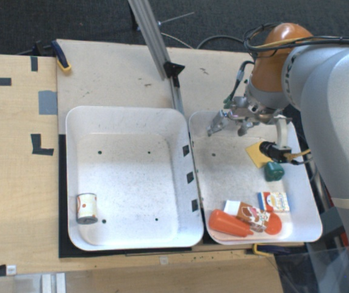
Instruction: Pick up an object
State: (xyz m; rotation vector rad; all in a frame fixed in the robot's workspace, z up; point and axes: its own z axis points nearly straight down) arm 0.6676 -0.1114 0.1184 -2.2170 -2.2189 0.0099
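My gripper [229, 128] hovers over the far end of the right bin [214, 163], fingers spread and open, with nothing between them. Below it the bin floor is bare. Further toward the near right lie a yellow flat piece [255, 156] and a dark green block [274, 172]. At the near end sit an orange carrot-shaped toy [228, 224], a brown and red packet [252, 214], a small white, red and blue box [274, 201] and an orange round piece [274, 225]. A small white and orange can [86, 208] stands in the left bin's near left corner.
The left bin [125, 121] holds the can alone. A slanted metal pole [153, 32] rises behind the bins, with its base at the wall between them. The arm's grey body [327, 121] hangs over the right bin's right edge.
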